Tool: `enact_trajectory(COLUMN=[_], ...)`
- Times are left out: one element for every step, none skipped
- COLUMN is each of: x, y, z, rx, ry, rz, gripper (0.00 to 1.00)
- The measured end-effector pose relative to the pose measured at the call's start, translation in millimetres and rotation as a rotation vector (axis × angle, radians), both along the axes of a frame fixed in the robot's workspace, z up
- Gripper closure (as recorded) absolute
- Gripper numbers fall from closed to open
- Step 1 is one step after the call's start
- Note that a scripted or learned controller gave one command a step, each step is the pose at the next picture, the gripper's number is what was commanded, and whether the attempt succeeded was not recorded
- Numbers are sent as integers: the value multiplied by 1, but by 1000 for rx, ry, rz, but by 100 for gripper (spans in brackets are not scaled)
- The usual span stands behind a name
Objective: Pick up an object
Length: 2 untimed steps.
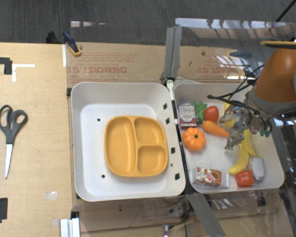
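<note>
Over the right bin: my hand [235,138] hangs low among the toys, reaching in from the right under the orange band of my arm [281,75]; whether it is spread or pressed together I cannot tell, and nothing shows pinched in it
Right bin [214,154]: white and shallow; it carries all the small things
Banana [242,154]: yellow, just beside my hand on its right and near side; too close to say whether we touch
Carrot [215,129]: orange, lying just left of my hand
Tomato [211,113]: red, at the far side, beside a green leafy piece [200,108]
Pumpkin [194,139]: small and orange, near the left wall of that bin
Red box [187,115]: small carton, far left corner, just beyond the pumpkin
Brown packet [209,177]: lying flat at the near edge
Red piece [244,178]: near right corner, next to a pale grey block [257,168]
Left bin [84,137]: white; holds a yellow divided plate [136,146] with three compartments, lying flat in the middle
Bench [29,181]: pale wood on the left; scissors [10,132] with black handles lie there, well apart from both bins
</note>
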<state>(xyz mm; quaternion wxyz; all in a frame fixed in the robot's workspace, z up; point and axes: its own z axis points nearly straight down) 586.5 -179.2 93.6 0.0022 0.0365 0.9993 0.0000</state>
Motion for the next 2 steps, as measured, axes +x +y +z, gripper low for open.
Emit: enact_trajectory(x=[2, 44], y=[1, 29], z=[11, 0], rx=[-2, -1], ry=[-6, -2], rz=[4, -290], gripper=[100, 100])
